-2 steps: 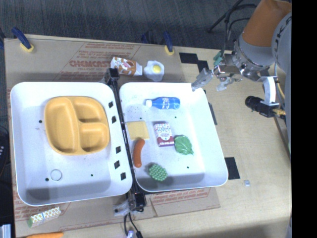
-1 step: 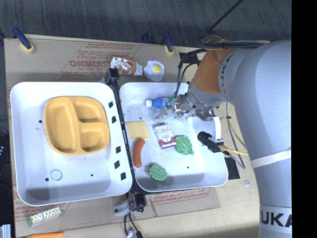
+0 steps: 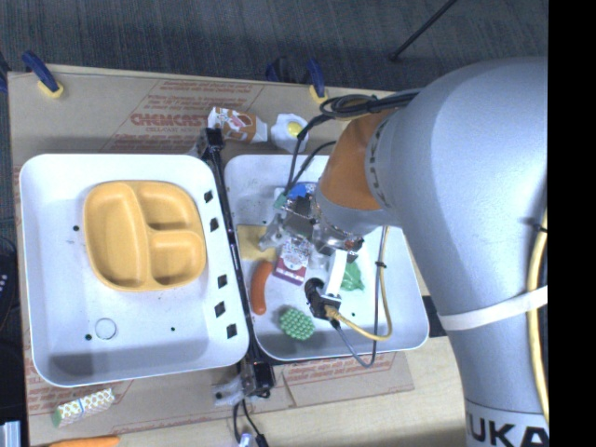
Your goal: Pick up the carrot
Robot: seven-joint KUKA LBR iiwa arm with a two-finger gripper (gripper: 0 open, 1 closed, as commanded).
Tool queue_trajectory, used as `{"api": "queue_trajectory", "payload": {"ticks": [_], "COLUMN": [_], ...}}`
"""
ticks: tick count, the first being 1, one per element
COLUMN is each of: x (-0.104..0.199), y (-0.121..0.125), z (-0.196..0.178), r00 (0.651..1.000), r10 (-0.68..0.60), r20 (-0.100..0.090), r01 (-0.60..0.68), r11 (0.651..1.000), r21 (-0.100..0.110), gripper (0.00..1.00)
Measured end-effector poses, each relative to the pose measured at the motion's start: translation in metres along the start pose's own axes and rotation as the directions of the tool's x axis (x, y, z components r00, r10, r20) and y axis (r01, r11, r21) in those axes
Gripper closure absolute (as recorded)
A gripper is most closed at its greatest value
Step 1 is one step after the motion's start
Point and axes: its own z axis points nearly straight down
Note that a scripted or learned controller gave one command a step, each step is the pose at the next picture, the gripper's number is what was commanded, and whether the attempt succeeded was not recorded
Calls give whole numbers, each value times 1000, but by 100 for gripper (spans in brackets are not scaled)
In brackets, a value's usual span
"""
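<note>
Right bin (image 3: 402, 329) w/ carrot (image 3: 260, 288), green ball (image 3: 296, 323) — left w/ yellow tray (image 3: 144, 232) — pincer (image 3: 300, 242) state unclear.

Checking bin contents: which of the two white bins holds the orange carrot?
The right-hand white bin, under the arm: the orange carrot lies by its left wall. The left-hand white bin holds a yellow divided tray.

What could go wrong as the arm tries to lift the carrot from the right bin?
1. The carrot lies close to the bin wall, leaving the hand little room.
2. A green studded ball and other items crowd nearby and could be grabbed instead.
3. The dangling cable might snag on them.
</note>
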Motion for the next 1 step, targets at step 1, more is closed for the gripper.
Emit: {"api": "queue_trajectory", "payload": {"ticks": [1], "x": [-26], "y": [76], "z": [-61], "r00": [1000], "r10": [16], "r20": [0], "r01": [-16], "r11": [1000], "r21": [-6], "gripper": [0]}}
